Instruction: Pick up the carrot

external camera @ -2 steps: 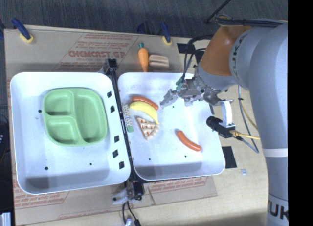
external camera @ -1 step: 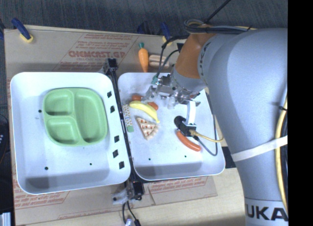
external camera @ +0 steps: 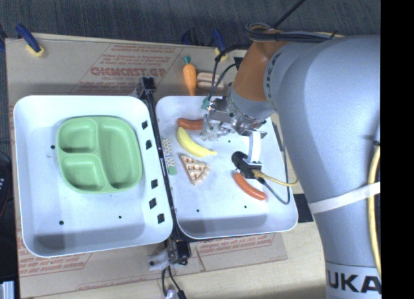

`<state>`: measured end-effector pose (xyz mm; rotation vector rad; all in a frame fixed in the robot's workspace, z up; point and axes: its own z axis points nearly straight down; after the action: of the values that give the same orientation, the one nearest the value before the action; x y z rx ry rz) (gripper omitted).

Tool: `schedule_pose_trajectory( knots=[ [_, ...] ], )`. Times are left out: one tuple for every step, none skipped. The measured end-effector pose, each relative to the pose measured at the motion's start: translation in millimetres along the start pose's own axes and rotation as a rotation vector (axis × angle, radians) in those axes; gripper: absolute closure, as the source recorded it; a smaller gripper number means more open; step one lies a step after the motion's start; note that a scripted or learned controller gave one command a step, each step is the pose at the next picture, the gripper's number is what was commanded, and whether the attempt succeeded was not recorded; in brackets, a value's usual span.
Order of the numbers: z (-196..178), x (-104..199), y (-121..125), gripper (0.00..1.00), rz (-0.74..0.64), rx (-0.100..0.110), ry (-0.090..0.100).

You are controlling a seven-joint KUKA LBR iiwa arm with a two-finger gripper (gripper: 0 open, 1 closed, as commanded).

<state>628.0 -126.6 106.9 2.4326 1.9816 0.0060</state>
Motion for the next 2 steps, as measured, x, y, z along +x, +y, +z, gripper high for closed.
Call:
schedule_pose_trajectory(
  knots=[
    [-85.2,91.8,-60.2,1.0,-0.142,0.01,0.0],
    [-24.0,-3.5,-14.6,1.0,-0.37,0.009,0.0]
  ],
)
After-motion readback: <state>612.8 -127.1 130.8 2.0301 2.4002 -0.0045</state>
